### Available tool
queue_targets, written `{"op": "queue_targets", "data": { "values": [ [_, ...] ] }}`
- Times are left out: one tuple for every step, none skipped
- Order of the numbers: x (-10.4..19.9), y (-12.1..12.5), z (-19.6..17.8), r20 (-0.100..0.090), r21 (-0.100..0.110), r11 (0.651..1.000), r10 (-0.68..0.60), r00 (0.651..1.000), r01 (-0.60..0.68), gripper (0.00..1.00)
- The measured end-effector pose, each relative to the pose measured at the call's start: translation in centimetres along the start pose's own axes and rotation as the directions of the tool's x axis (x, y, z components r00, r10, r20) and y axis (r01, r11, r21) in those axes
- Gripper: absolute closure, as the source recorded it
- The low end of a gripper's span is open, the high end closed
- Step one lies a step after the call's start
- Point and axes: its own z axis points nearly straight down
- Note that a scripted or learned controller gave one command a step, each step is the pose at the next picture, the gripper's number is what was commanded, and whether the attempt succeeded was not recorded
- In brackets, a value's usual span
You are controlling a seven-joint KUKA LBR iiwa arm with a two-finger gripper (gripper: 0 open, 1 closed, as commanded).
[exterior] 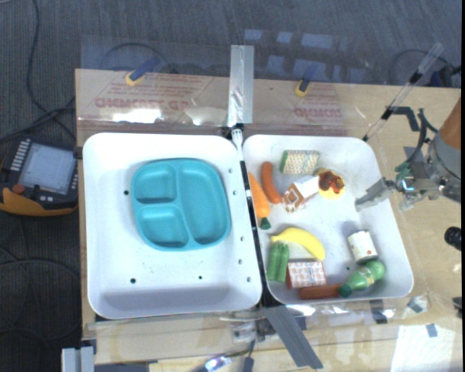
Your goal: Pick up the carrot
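The carrot point(256, 198) is slim and orange with a green end. It lies along the left wall of the right bin point(387, 231), its green end pointing toward the front. My gripper point(403, 186) hangs over the right rim of that bin, far to the right of the carrot, with several toys between them. Nothing shows in it.
A red-brown sausage point(270, 183) lies right beside the carrot. A small carton point(297, 196), a banana point(301, 241), a green vegetable point(277, 260), a can point(362, 246) and a green bottle point(364, 277) share the right bin. The left bin point(108, 270) holds a blue divided plate point(180, 204).
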Motion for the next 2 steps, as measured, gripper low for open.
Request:
{"op": "queue_targets", "data": {
  "values": [
    [6.4,-3.8,9.4,0.000,0.002,0.992,0.129,0.992,-0.129,0.00],
    [2.4,3.4,13.4,0.005,-0.001,0.995,0.099,0.995,-0.099,0.00]
  ]
}}
